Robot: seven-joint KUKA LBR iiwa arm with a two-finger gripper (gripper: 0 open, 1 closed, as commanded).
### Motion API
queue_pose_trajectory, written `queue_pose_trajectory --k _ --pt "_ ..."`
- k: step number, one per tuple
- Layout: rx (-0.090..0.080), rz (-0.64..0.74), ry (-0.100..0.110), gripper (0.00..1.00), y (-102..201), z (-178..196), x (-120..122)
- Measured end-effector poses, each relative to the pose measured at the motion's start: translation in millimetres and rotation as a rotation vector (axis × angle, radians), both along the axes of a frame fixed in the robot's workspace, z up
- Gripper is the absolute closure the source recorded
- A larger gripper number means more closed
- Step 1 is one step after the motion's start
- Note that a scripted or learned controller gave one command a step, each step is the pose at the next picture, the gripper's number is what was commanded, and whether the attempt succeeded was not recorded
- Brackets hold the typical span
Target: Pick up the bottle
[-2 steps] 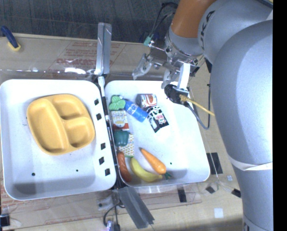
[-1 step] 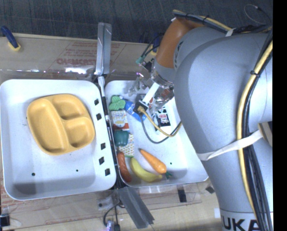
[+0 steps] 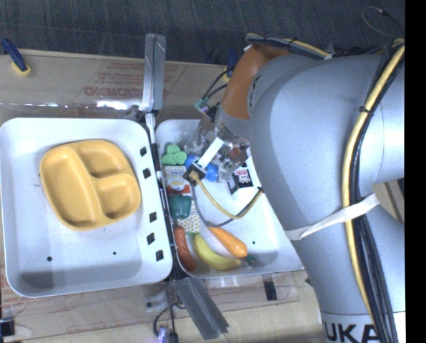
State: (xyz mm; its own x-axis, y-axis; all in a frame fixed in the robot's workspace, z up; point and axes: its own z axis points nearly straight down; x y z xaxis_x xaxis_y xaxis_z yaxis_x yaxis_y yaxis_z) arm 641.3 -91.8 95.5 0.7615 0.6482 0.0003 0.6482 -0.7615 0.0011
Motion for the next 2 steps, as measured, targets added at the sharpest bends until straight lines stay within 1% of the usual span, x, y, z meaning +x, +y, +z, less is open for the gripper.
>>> queue_pose_trajectory --k 1,2 --pt "0.000 0.007 0.002 1.00 0 11 1" --pt "0.003 -0.267 0.004 1.00 21 166 -38"
